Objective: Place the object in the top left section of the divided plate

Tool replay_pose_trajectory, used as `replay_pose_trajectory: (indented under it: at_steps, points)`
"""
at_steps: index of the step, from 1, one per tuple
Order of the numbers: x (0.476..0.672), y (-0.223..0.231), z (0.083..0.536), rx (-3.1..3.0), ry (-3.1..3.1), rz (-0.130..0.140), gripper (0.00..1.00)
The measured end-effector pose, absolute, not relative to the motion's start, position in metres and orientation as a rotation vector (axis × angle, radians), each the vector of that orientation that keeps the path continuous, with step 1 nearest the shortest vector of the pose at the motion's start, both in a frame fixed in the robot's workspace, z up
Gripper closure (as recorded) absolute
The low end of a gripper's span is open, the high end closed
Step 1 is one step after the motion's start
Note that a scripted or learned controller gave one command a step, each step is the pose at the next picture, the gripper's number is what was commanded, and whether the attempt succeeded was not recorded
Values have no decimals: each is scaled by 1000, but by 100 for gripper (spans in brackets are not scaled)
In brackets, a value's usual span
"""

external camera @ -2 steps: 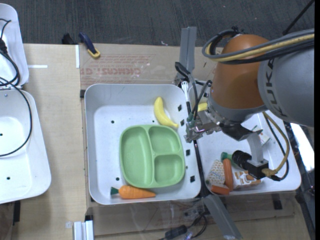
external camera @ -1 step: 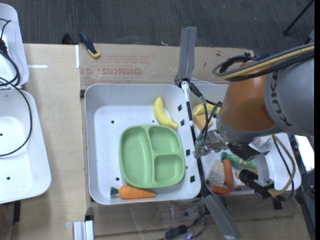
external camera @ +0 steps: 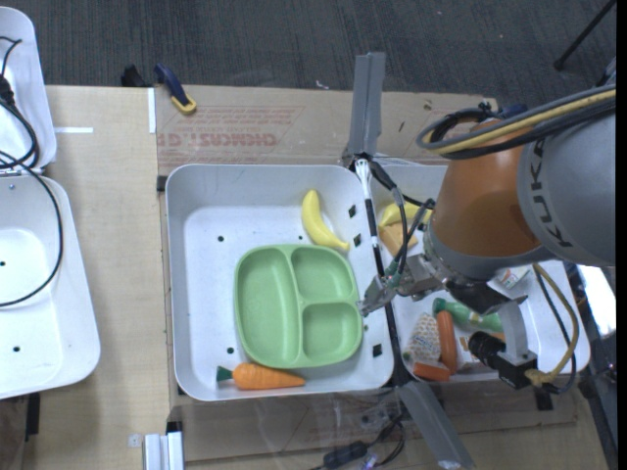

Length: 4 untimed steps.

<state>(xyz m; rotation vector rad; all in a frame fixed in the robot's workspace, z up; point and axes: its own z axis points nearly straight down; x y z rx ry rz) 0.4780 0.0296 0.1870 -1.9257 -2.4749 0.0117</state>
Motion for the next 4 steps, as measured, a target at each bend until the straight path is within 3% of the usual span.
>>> replay_pose_trajectory:
  at_steps: [1,2,3,4]
  points:
    - [478,36,187,-1763,-2592,12,0]
    - [479,34,192,-1769,-2583,21,100]
    - [480,-7,230,-1047,-2960,3,100]
    - [478,97,187,-1121,-2928,8,100]
